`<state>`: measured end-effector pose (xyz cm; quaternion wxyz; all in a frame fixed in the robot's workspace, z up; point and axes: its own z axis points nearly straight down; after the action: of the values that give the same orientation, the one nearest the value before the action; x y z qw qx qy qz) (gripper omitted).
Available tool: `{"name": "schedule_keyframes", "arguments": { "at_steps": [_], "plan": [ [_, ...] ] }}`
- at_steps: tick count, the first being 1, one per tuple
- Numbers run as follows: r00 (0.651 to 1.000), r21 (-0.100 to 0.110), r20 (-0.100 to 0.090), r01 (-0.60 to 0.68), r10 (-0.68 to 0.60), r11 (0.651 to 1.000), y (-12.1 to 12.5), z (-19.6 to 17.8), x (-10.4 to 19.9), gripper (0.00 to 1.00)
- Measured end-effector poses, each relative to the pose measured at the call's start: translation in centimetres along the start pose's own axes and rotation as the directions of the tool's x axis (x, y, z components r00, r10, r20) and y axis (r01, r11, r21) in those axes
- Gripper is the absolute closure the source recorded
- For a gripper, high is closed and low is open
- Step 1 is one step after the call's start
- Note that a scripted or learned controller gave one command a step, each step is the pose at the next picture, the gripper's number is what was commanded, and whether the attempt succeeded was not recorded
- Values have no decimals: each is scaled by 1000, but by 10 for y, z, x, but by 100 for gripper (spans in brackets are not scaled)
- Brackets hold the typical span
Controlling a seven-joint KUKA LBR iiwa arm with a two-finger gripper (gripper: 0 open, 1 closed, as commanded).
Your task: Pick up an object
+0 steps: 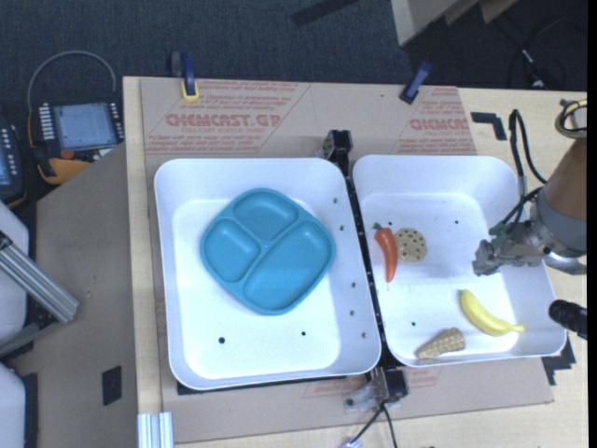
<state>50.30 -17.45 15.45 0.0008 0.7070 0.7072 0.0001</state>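
Observation:
In the right bin (pixel 438 180) lie a red chili pepper (pixel 386 253), a round speckled cookie (pixel 410 244) right beside it, a yellow banana (pixel 487 314) and a tan waffle cone (pixel 440 344) near the front wall. My gripper (pixel 487 258) hangs over the right side of this bin, just above and behind the banana and well right of the cookie. Nothing is seen in its grasp.
The left bin (pixel 187 334) holds a blue divided plate (pixel 268 249). A black divider (pixel 359 250) runs between the two bins. Cables (pixel 516 147) hang near the right bin's far right corner. Bare white floor lies in the right bin's back half.

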Motion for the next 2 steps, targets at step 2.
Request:
{"name": "schedule_keyframes", "arguments": {
  "at_steps": [2],
  "plan": [
    [1000, -6, 3, 0, 0, 1000, -5, -91, -12, 100]
  ]
}}
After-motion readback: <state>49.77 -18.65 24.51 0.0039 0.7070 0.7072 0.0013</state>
